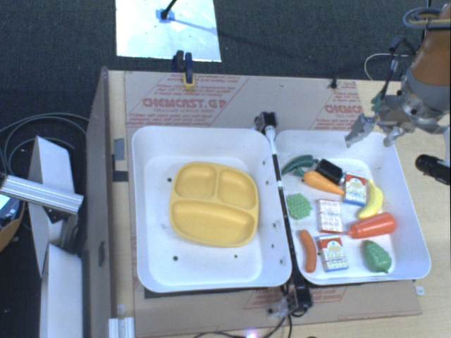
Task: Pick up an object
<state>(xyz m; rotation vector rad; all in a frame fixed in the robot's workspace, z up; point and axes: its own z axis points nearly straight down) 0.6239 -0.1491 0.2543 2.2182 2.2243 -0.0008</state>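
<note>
— Banana [373, 198] is what I'm eyeing: it's lying in the right bin [416, 248], near the far-right side, between the small carton [355, 188] and the red bottle [372, 225].

— Which way from the gripper [373, 132]?

— It's sitting below and toward the near edge; I'm hovering over the bin's far rim, fingers spread apart and gripping nothing. Its long axis is running roughly far-to-near, so I'm judging I'd need to close across it
</note>
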